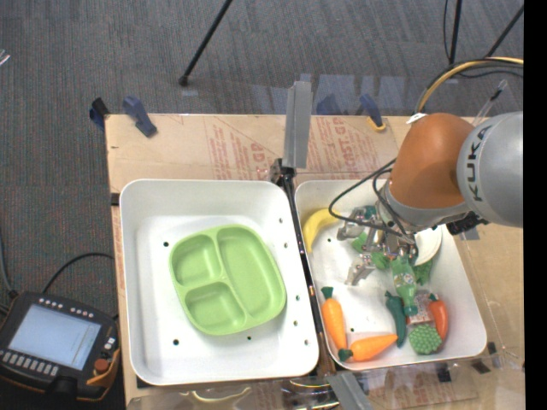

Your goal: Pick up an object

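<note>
My gripper [349, 251] hangs low over the right bin [472, 314], near its middle. It is open, and between its two metal fingers [360, 272] I see only white bin floor. A yellow banana [315, 225] lies just left of the fingers, against the bin's left wall. Two orange carrots [333, 318] [373, 347] lie toward the front. A clear green item [402, 277] sits right under the wrist, partly hidden. Front right holds a dark green toy [397, 316], a green bumpy ball [425, 339] and a red-orange pepper [438, 316].
The left bin [141, 229] holds a light green divided plate [226, 278]. A white dish [430, 246] peeks from under the arm at the right bin's right side. A grey post [297, 131] stands behind the divider between the bins. A teach pendant [55, 342] lies off the bench, lower left.
</note>
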Tool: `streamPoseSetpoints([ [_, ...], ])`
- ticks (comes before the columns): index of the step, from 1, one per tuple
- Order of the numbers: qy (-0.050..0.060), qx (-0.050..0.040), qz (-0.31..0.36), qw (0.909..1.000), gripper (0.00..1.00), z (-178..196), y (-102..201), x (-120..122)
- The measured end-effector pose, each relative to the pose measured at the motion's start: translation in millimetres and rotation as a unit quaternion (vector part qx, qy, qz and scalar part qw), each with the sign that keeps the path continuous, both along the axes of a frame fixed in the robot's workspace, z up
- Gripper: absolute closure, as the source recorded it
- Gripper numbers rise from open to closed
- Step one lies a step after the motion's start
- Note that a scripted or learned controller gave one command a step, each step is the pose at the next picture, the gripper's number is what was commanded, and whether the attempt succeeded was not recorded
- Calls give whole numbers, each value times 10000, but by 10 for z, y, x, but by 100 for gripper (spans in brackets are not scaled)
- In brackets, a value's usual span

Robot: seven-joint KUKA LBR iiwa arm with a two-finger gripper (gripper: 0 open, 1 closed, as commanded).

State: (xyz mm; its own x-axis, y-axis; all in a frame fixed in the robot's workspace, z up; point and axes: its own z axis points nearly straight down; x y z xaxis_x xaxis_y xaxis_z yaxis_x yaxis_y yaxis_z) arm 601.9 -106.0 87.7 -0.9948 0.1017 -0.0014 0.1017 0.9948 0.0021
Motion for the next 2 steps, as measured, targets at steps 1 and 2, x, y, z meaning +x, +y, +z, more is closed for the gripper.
streamPoseSetpoints([
  [1, -17, 2, 15, 10000, 100, 106, 10, 13],
  [2, 1, -4, -1598, 9872, 100, 4, -2, 213],
])
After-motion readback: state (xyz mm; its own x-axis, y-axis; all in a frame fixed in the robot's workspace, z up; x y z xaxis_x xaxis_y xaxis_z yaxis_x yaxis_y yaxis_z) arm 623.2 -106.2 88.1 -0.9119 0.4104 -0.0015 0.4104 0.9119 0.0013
